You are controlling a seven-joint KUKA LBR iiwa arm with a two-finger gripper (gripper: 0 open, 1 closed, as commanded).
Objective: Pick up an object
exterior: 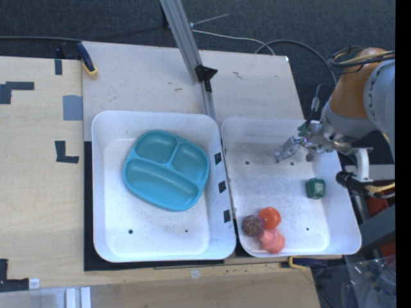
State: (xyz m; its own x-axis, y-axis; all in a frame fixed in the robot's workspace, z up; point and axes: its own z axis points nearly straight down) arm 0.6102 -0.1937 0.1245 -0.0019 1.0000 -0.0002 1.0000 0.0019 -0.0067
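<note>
The claw is held low over the right bin, fingers slightly parted and nothing gripped (a searching pose, probably); the green object lies nearby, untouched.

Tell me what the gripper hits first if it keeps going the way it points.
Probably the bare floor of the right bin: the gripper points left and downward there. Depth is unclear from above.

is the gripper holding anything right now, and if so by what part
Nothing is held. The gripper hangs over a bare patch of the right bin, fingers apart with nothing between them. The green object and the cluster with the red ball lie apart from it.
</note>
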